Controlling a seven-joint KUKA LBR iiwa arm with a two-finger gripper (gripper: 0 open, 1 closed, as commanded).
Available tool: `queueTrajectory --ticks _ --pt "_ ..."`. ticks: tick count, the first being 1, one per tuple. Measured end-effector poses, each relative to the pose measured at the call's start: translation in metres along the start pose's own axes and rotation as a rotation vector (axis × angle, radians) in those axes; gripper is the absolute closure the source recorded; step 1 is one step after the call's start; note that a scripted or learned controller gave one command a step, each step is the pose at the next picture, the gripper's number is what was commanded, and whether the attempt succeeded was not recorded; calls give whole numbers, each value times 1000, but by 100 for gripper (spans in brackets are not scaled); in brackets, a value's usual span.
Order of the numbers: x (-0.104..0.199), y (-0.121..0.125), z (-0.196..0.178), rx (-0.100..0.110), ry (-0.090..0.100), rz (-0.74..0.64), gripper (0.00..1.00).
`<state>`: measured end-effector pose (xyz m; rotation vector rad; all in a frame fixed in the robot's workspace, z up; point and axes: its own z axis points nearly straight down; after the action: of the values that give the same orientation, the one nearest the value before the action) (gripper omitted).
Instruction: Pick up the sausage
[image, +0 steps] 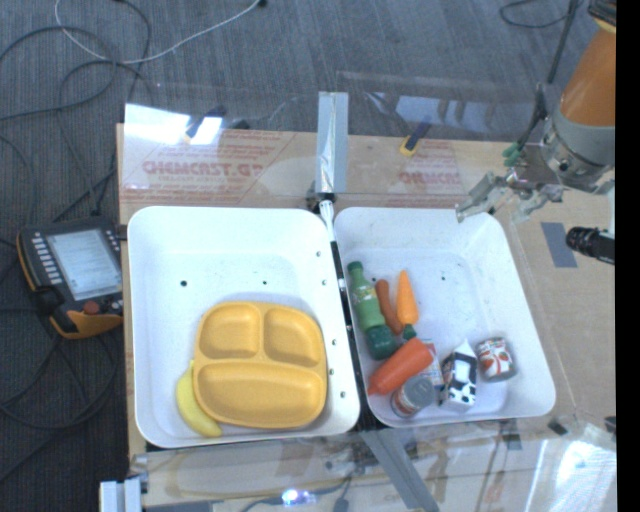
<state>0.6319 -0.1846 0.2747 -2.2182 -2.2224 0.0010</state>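
Pincer (512, 200) open above right bin (520, 300) rim.

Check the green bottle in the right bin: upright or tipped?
Tipped. The green bottle lies on its side along the right bin's left wall, cap pointing to the far end, beside the sausage.

Light: bright, even, from above | Glare: reflections on clear panel (190, 128) at 11 o'clock | Shadows: soft, short inside white bins (150, 330) | Focus: mildly soft throughout
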Motion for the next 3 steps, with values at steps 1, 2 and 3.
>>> queueTrajectory --ticks 1,2,3 --pt "39 -68 126 1 2 -198 0" --pt "72 8 184 -13 -7 -488 0" --pt "74 10 174 -20 -5 -488 100"
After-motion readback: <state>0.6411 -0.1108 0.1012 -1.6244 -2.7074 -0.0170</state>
